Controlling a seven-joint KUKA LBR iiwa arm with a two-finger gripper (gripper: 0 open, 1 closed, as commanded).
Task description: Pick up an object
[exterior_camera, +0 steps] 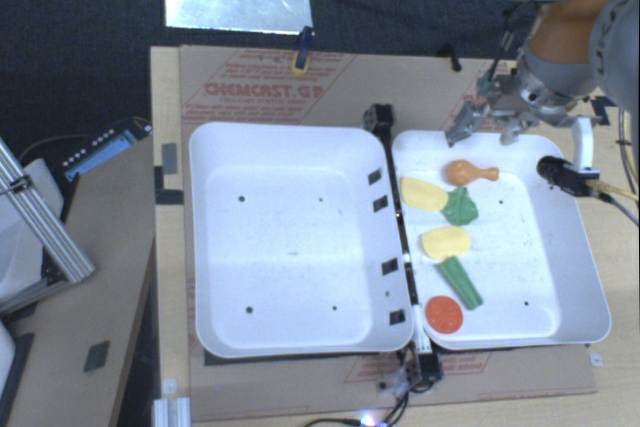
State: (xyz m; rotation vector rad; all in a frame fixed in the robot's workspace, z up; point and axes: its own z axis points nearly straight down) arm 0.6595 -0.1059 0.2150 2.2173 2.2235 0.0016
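Pincer (487,128) above right bin's (570,245) far edge, 6 items inside — left bin (290,245) beside.

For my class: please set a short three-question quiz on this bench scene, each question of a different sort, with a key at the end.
1. True or false: all the objects lie in the right bin.
2. Multiple choice: which object lies nearest the gripper? A) the round red piece B) the orange drumstick-shaped piece C) the long green piece
3. Short answer: what colour is the piece touching the right side of the upper yellow piece?

Key
1. True; the left bin shows just its white floor.
2. B; it lies just below the gripper, at the bin's far end.
3. Green; the small green piece rests against it.
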